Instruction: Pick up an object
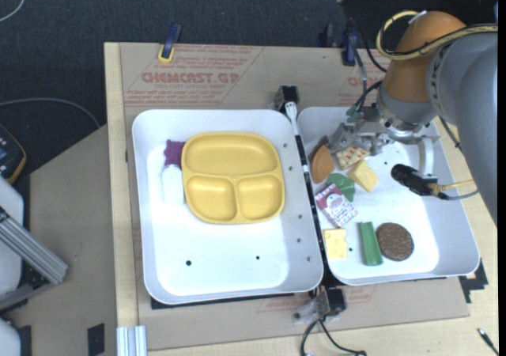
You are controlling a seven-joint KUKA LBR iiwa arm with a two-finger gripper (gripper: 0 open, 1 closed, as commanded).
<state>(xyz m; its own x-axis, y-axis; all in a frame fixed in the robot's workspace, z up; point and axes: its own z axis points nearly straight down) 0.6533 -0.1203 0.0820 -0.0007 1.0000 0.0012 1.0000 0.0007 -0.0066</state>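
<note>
- Worktop is brown board, two white bins on it, dark carpet around.
- Pincer sits low in right bin; can't tell its state.

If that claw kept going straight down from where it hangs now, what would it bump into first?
Probably the pale waffle-like piece right under the gripper, beside the yellow block in the right bin. Depth is hard to judge from this slanted view.

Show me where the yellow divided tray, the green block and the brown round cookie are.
yellow divided tray (233,175): camera view, central ridge between compartments.
green block (369,243): camera view, middle of its top face.
brown round cookie (394,240): camera view, centre of its top.
</note>
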